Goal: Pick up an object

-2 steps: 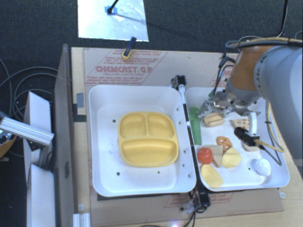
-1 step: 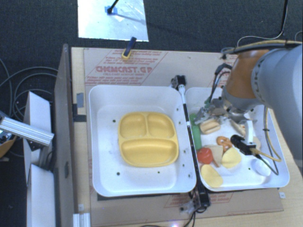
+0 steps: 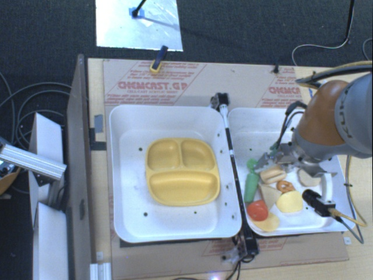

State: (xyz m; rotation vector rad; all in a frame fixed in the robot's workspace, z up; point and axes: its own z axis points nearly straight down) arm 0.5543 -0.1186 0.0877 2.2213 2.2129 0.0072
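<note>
Gripper (image 3: 275, 158) hangs low inside the right bin (image 3: 256, 127), just above the far edge of a cluster of toy food. Whether it is released or clenched cannot be told from this angle, and nothing visibly sits in its grasp.

Nearest the camera in that bin lie a yellow slice (image 3: 268, 223) and a red tomato (image 3: 257, 210) touching it. Just behind them are a round yellow piece (image 3: 289, 202) and a pale wedge (image 3: 268, 193). Further back come a small orange pretzel (image 3: 285, 186), a green vegetable (image 3: 252, 183) along the bin's left wall, and a tan bread roll (image 3: 272, 174) just beneath the gripper.

The left bin (image 3: 128, 133) holds a yellow divided tray (image 3: 182, 171), well apart from the arm.

My judgement is that this is the approach or descent stage, with no pick made yet. The roll looks the likeliest target. The pieces crowd each other, so the next move calls for a straight descent centred on one item, then a firm close and a lift clear of its neighbours.
</note>
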